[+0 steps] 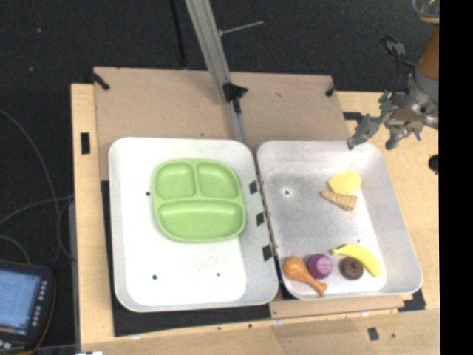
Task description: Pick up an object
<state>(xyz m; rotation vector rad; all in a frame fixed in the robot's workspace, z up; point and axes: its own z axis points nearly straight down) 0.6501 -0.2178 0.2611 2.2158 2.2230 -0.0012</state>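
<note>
My gripper hangs over the far right corner of the right bin, its two fingers spread open with nothing between them. In that bin a yellow wedge with a tan ridged edge lies near the middle right, well below the gripper. Along the bin's near edge lie a yellow banana, a dark brown doughnut-shaped piece, a purple round piece and an orange drumstick-shaped piece.
The left bin holds a green divided plate. A slanted metal pole rises behind the bins, clamped near their shared far edge. A screen device sits off the bench at the lower left.
</note>
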